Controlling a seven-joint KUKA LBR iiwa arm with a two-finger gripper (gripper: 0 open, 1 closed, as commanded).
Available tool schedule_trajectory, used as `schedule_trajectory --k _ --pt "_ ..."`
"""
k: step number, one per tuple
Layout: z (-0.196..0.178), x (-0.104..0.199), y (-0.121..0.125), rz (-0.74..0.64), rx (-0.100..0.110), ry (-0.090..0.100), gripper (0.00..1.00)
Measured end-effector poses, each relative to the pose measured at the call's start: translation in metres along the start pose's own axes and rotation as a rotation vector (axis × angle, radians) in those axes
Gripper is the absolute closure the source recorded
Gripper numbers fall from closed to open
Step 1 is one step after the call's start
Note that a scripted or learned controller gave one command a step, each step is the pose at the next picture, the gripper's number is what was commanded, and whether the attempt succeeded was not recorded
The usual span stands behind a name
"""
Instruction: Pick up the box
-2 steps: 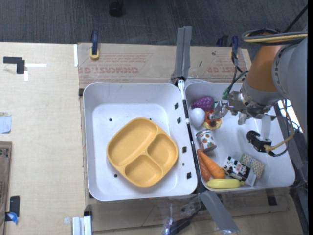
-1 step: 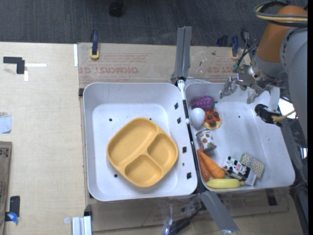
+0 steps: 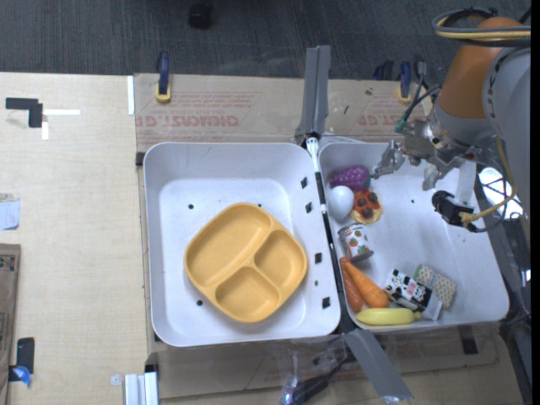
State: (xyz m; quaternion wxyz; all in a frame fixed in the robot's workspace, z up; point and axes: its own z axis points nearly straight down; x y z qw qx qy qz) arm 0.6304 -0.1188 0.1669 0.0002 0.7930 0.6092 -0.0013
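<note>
Plainly, the pincer (image 3: 411, 165) hangs wide and unladen, well apart from the cow-patterned box (image 3: 410, 290).

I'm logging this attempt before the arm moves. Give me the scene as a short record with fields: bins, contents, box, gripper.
left bin: holds a yellow divided plate
right bin: purple grapes, white egg, small can, carrot, banana, box
box position: near the front edge of the right bin, lying beside the banana, untouched
gripper: above the back of the right bin, apart from the box, holding nothing
</note>
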Motion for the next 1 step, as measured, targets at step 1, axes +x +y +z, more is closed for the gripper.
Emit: schedule_trajectory --k 1 --pt "0.0403 -0.0020 -0.0786 -0.025 0.003 0.001 0.00"
